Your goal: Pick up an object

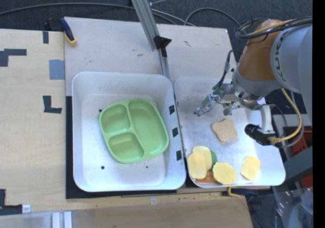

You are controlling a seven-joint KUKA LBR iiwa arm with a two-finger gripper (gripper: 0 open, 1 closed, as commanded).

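In the right bin [189, 90] a tan bread-shaped piece [224, 130] lies near the middle. Several yellow pieces [224, 173] and a bit of green sit along the bin's front edge, with another yellow piece [250, 167] at the front right. My gripper [212, 105] hangs over the right bin, just up and left of the bread piece, its fingers pointing left and down. Nothing shows between the fingers. The grey arm with its orange band [259, 59] comes in from the right.
The left bin [81, 120] holds a green divided plate [133, 130]. A metal pole [144, 8] slants down from the top to the divider between the bins. Cables run behind the bench, and a blue-yellow clamp [68, 31] sits at the back left.
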